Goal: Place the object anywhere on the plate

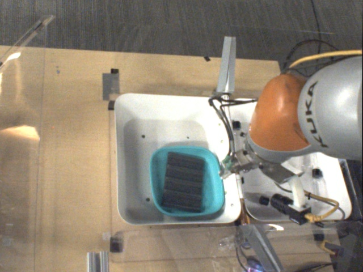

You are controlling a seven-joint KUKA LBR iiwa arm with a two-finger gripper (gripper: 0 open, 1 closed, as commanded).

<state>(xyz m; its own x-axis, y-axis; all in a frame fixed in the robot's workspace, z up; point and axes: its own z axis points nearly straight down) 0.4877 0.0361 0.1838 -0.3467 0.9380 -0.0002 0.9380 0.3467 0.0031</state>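
A teal square plate [212, 169] lies in the left white bin [130, 152], toward its near right corner. A dark ribbed rectangular block [184, 181] rests flat on the plate, covering most of its middle. My gripper [231, 166] is at the plate's right edge, over the wall between the two bins, mostly hidden under the grey and orange wrist [281, 120]. A small greenish bit shows at its tip, and nothing is visibly held there.
The right bin [317, 169] lies largely under the arm. A grey metal post [227, 64] stands behind the bins. Wooden bench [57, 169] stretches to the left. Cables run along the divider near the gripper.
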